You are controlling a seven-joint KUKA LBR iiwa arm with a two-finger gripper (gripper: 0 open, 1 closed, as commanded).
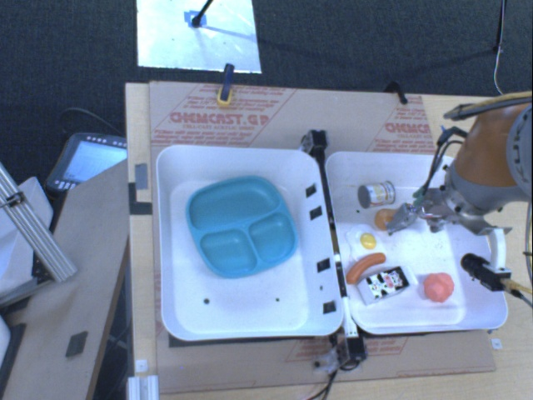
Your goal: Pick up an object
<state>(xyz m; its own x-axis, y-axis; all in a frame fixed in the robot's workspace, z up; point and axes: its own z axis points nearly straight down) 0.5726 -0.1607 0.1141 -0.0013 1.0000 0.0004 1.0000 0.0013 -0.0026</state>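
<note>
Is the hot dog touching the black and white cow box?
Cannot tell. In the camera view the hot dog lies just up-left of the cow box, too close to show a gap or contact.

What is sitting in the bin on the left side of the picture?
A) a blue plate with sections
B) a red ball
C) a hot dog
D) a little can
A: the blue plate with sections lies in the left bin, while the hot dog, the little can and the red ball are all in the right bin.
</note>
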